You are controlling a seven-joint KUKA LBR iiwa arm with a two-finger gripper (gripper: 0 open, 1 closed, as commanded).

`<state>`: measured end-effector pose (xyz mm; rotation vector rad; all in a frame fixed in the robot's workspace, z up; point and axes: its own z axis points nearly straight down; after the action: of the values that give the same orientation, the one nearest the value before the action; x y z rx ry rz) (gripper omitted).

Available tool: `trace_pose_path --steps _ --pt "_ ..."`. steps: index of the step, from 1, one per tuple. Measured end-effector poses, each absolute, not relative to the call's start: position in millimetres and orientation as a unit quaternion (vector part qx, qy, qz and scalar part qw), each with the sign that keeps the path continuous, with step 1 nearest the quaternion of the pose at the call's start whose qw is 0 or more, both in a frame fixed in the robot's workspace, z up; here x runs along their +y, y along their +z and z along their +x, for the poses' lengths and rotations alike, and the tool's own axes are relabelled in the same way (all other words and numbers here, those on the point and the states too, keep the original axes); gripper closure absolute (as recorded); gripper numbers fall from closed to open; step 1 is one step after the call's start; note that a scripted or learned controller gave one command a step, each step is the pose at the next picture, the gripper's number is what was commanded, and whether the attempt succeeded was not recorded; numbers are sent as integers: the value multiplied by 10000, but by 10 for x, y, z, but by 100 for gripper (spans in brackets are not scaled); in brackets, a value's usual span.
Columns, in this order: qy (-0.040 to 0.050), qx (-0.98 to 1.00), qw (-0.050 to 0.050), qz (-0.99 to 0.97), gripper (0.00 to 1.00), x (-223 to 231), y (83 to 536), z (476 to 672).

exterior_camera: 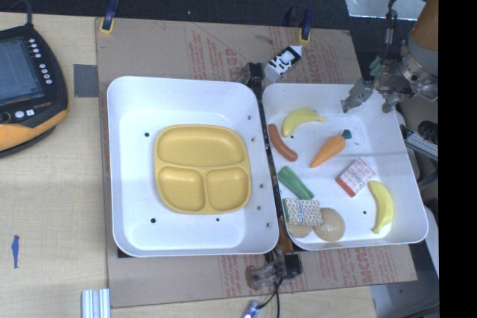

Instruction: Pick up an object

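1. Jaws [373, 94]: spread open, empty, poised over the right bin's [387, 233] far corner.
2. Nearest items: banana [299, 120], carrot [329, 150], both lying loose in the bin.
3. Progress: nothing grasped; descent, closure and lift all remain.

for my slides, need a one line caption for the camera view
Open gripper hovers at the right bin's far edge above toy food; a yellow divided tray fills the left bin.

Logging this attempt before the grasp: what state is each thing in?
gripper: open, above right bin's top edge, holding nothing
carrot: lying loose
sausage: lying loose
two bananas: lying loose, apart
yellow divided tray: flat in left bin
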<state>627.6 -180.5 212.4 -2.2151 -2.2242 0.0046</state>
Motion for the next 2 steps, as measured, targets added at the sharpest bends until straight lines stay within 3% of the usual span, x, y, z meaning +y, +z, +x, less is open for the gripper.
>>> trace_pose_path --steps 1,2 --pt "26 -7086 25 -7056 0 -1875 904 6063" --pt "19 -7098 21 -7044 0 -1168 916 6002"
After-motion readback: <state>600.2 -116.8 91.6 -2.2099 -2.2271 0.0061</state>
